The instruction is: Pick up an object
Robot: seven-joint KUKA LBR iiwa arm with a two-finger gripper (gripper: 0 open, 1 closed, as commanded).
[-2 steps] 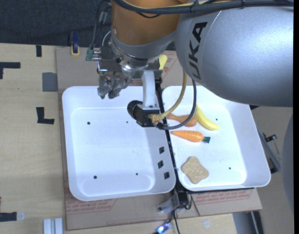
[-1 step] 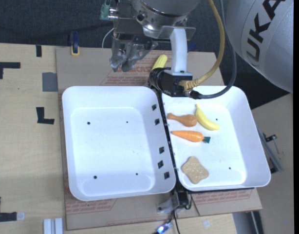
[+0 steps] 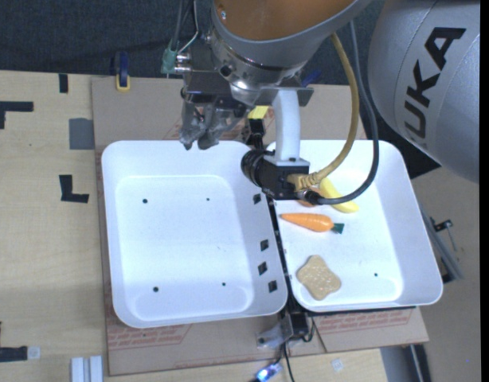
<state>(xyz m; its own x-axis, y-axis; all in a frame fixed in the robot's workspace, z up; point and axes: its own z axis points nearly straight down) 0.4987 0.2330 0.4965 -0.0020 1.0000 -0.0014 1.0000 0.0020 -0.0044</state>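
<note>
In the right bin lie three objects. An orange carrot with a green tip rests near the bin's left wall. Just behind it, a yellow banana is partly covered by a cable fitting. A tan, biscuit-like piece sits near the front left corner. My gripper hangs over the back rim of the left bin, well left of all three objects. Nothing shows in it.
A black and white fitting with a yellowish hose hangs from the arm over the rim between the bins. The arm's big grey body covers the back right. Cardboard lies under the bins.
</note>
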